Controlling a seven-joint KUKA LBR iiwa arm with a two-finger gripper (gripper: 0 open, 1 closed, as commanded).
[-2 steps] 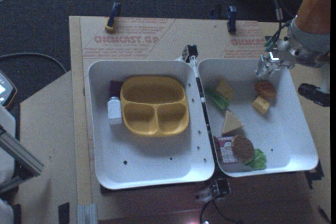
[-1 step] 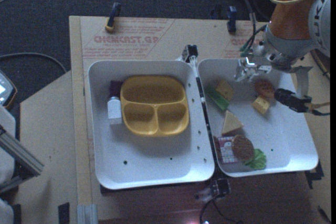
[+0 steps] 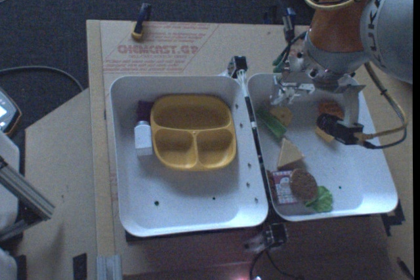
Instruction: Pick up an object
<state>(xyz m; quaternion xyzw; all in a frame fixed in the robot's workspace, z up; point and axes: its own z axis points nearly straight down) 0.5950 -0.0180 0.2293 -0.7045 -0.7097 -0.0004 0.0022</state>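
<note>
My gripper [image 3: 286,92] hangs low over the back left part of the right bin [image 3: 367,174]. Just under it lie a small yellowish round piece [image 3: 282,115] and a green strip [image 3: 270,123]. Further forward in that bin are a pale cheese wedge [image 3: 289,153], a brown round patty [image 3: 304,184], a red packet [image 3: 282,187] and a green leafy piece [image 3: 321,200]. An orange-brown piece [image 3: 330,108] and a small yellow piece [image 3: 323,135] lie to the gripper's right. Nothing shows between the fingers.
The left bin [image 3: 131,200] holds a yellow divided plate [image 3: 193,131], a small white bottle [image 3: 143,138] and a dark purple thing [image 3: 144,107]. A black and yellow tool [image 3: 140,23] lies on the cardboard behind the bins. The grey arm [image 3: 387,16] crosses the upper right.
</note>
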